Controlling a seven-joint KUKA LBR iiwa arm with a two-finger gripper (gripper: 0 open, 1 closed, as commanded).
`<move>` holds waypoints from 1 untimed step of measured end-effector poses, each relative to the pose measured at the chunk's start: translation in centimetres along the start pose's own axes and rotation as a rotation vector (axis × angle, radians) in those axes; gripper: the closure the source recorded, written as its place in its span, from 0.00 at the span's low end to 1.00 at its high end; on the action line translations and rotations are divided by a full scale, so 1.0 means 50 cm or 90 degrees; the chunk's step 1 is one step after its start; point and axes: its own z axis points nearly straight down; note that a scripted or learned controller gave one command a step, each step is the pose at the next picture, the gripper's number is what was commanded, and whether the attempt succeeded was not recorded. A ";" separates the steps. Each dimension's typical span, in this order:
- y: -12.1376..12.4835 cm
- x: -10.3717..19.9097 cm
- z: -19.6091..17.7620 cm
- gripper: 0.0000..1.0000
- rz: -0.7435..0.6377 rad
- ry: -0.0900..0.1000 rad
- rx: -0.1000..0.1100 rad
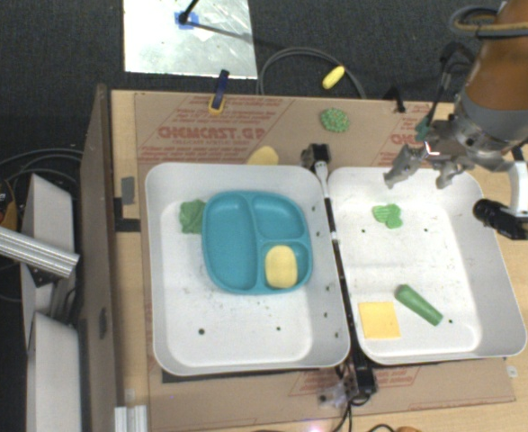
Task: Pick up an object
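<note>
My gripper [419, 173] hangs above the far edge of the right bin [479, 268], open, with nothing between its fingers. Just below it in that bin lies a small green leafy piece [388, 214]. Nearer the front lie a green cylinder [418, 304] and a yellow square slice [379, 319]. In the left bin [178, 331] a teal divided plate [246, 239] holds a yellow rounded piece [281, 266], and a green leafy piece [192, 216] lies at the plate's left edge.
Outside the bins, on the cardboard behind them, lie a green round piece [335, 120], a yellow piece [264, 157] at the left bin's far rim and another yellow piece [333, 77] farther back. A black clamp [316, 157] sits where the bins meet.
</note>
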 end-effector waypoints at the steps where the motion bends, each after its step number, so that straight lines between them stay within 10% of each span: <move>1: 0.043 -0.068 0.197 0.00 0.002 0.000 0.002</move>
